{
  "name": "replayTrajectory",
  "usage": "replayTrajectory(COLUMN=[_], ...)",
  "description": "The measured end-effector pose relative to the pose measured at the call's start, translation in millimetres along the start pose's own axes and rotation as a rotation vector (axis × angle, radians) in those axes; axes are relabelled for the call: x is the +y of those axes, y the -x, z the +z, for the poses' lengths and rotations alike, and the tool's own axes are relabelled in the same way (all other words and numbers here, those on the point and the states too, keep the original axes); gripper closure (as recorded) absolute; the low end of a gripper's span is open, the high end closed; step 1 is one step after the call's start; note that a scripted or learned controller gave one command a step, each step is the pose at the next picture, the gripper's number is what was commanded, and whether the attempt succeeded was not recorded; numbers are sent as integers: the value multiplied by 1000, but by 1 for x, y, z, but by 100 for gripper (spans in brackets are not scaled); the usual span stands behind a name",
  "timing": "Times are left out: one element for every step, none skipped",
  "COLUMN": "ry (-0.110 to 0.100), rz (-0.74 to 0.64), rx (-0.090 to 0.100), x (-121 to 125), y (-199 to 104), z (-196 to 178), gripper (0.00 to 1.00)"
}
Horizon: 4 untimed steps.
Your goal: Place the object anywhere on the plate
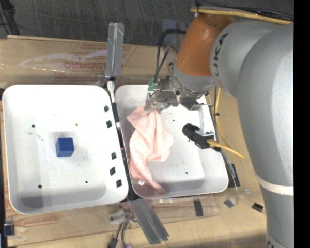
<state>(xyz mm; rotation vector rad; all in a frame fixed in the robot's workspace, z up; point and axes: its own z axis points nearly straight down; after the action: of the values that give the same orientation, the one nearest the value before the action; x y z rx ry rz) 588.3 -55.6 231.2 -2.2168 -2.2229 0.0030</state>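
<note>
Gripper: the two-finger gripper (156, 101) hangs over the 11 o'clock corner of the right white shallow bin (188, 164), claw pinching the top corner of the pink crumpled cloth (150, 143)
Cloth: the pink crumpled cloth is drawn up to a peak at the fingertips and trails down toward 6 o'clock along the bin's left side, its lower end lying on the floor near the bottom wall
Arm: the grey arm (248, 61) with its orange band comes in from 3 o'clock and bends down over the top of the right bin
Left bin: the left white shallow bin (36, 112) sits just beside the right one, at 9 o'clock from it
Cube: a small blue cube (65, 146) rests on the left bin's floor, a touch toward 7 o'clock of its centre, well apart from the cloth
Bench: a brown bench (51, 56) shows past both bins at 12 o'clock
</note>
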Motion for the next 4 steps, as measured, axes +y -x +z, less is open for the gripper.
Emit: replayTrajectory(ry=[-2, -2, 3, 3], rz=[-406, -811, -1218, -1574], rx=[0, -1, -4, -4], x=[12, 15, 39, 52], y=[-49, -101, -149, -205], z=[10, 9, 1, 9], gripper=[100, 100, 100, 100])
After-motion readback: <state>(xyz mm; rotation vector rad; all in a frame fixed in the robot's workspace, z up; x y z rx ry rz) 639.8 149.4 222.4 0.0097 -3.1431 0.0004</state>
